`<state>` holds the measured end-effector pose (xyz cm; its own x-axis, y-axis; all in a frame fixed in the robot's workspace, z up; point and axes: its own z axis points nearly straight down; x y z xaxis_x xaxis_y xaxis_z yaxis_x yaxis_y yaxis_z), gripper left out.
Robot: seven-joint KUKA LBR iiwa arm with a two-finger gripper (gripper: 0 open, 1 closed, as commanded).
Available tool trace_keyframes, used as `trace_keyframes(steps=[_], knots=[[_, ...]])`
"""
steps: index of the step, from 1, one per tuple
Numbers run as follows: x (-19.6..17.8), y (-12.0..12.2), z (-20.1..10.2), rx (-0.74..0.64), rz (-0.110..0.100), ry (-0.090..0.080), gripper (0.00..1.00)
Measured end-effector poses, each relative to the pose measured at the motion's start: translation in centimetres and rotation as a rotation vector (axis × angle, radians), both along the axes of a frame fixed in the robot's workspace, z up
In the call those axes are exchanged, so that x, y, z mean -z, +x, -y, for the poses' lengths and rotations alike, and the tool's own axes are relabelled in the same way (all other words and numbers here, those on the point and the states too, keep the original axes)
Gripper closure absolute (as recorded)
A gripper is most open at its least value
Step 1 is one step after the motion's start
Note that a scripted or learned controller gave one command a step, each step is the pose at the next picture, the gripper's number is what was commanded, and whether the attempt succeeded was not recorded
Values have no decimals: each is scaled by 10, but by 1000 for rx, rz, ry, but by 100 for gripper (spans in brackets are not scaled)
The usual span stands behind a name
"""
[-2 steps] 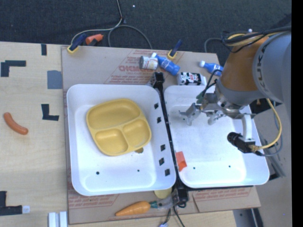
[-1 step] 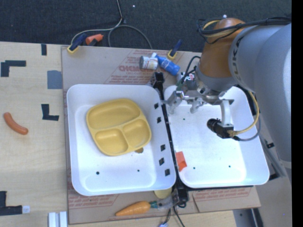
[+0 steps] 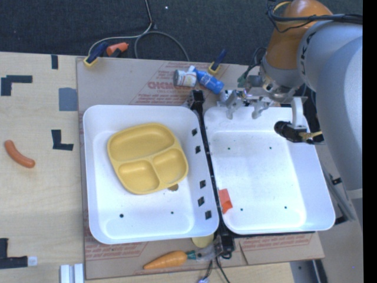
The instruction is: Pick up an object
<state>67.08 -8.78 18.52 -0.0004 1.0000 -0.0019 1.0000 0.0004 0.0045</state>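
Note:
A yellow divided plate (image 3: 147, 158) lies in the left bin (image 3: 100, 217), with a small dark-yellow bit (image 3: 172, 187) peeking out from under its front edge. My gripper (image 3: 242, 107) hangs over the far left corner of the right bin (image 3: 306, 217). Its fingers (image 3: 228, 106) are spread apart with nothing between them. The grey arm with its orange band (image 3: 294, 25) comes in from the upper right.
A blue and white bottle (image 3: 200, 78) lies on the cardboard behind the bins. A carrot (image 3: 166, 259) rests at the front edge, and a sausage (image 3: 19, 154) on the bench far left. An orange tag (image 3: 225, 200) sits on the right bin's left wall.

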Motion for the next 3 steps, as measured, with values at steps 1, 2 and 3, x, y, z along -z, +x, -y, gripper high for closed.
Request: trace_keyframes(steps=[1,2,3], knots=[[1,-3,-64,-3,-7,2,0],[1,-3,-6,3,-5,0,0],[-15,-76,-107,-5,-9,3,0]])
